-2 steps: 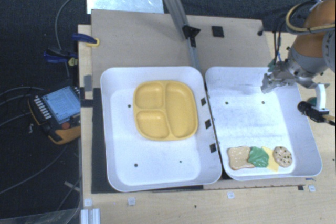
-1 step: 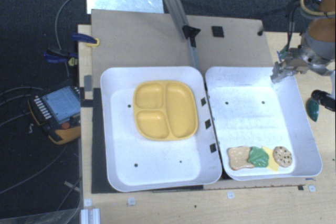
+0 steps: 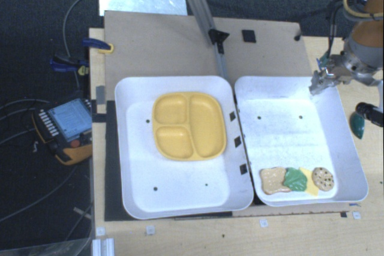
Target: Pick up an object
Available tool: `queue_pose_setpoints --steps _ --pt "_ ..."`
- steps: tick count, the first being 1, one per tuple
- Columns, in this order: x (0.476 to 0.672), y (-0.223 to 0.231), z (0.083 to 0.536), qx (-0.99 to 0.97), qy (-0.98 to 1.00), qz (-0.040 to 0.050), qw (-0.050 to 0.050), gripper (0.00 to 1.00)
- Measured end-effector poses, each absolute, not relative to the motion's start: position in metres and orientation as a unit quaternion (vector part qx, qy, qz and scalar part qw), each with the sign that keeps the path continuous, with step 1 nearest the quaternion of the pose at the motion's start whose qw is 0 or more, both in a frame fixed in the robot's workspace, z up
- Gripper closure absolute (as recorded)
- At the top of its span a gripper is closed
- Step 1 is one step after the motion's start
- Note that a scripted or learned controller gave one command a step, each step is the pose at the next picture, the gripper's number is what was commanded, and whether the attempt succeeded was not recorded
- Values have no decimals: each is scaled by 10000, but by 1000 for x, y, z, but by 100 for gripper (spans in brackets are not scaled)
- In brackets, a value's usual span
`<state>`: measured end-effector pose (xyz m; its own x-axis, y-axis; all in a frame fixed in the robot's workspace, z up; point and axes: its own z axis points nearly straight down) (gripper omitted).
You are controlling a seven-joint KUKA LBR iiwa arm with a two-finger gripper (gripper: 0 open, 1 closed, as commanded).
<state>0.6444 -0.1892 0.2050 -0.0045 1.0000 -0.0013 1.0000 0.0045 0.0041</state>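
On the bench, two white bins are set side by side. The left bin [image 3: 135, 189] holds a yellow plate [image 3: 189, 126] with three parts, laid flat near the middle. The right bin [image 3: 288, 129] holds four small toy foods in a row along its near edge. A tan toast [image 3: 275, 180] is seen at the left end of the row. A green leaf [image 3: 295, 179] is laid just beside it, touching it. A yellow slice [image 3: 311, 184] is tucked partly under the leaf. A round cookie [image 3: 323, 178] with dark dots is found at the right end, touching the yellow slice.

The arm [image 3: 367, 39] is seen at the right, above the far right corner of the right bin. The gripper [image 3: 317, 84] is held over that corner, well apart from the toy foods. Nothing is seen between its fingers. Whether the fingers are spread or pressed together cannot be told.

A blue box [image 3: 67, 120] with wires is seen on the dark floor at the left.
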Motion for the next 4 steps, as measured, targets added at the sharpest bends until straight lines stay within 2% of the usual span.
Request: queue_pose_setpoints --steps 1,3,4 --pt "648 -136 199 7036 7106 13 2 100" --pt "647 -15 224 7032 7110 20 4 100" --pt "650 34 216 7035 7107 16 4 100"
